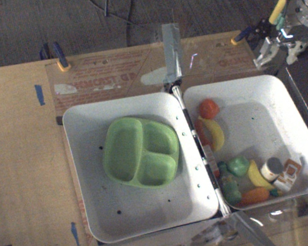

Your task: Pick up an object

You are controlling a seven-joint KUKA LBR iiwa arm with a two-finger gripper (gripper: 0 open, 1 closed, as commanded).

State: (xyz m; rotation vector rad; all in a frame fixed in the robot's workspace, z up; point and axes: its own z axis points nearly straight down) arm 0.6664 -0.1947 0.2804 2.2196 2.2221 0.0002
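Tool (276, 52) hangs open-fingered at upper right.

A divided plate (142, 151) lies in the left bin (84, 161); toy foods (243, 177) crowd the right bin (296, 124).

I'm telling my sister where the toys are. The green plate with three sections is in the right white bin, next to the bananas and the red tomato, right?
Not quite. The camera view shows the green three-section plastic plate alone in the left white bin. The yellow toy bananas and the round red toy tomato lie in the right white bin.
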